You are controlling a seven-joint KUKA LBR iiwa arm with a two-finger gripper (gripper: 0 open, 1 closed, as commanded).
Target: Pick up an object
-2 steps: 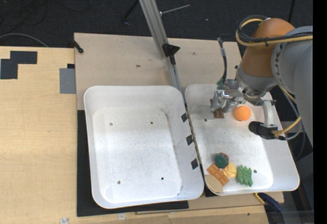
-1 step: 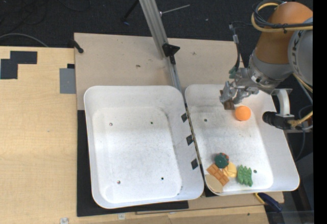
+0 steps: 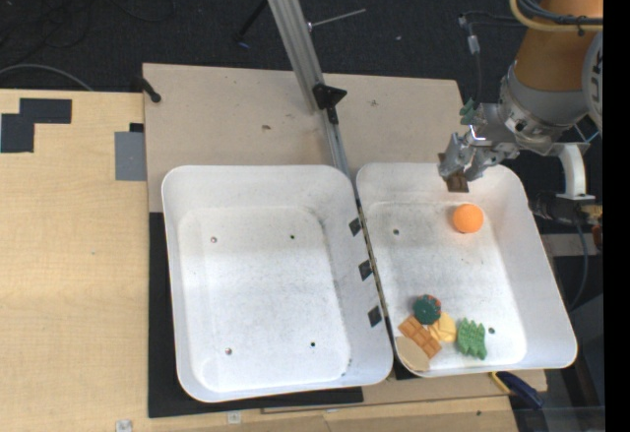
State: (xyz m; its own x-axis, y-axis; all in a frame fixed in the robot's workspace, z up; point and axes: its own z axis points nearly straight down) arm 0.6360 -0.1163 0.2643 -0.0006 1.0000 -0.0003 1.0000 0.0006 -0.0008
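Toy pile (image 3: 443, 330) front; gripper (image 3: 459, 170) hovers rt bin (image 3: 532, 253).

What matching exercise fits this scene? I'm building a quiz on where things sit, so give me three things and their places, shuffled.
Things:
1. orange ball
2. green toy
3. gripper

Places:
A. near the right bin's front edge
B. above the right bin's far edge
C. in the right bin's far half, lying alone

Pairs: 1-C, 2-A, 3-B
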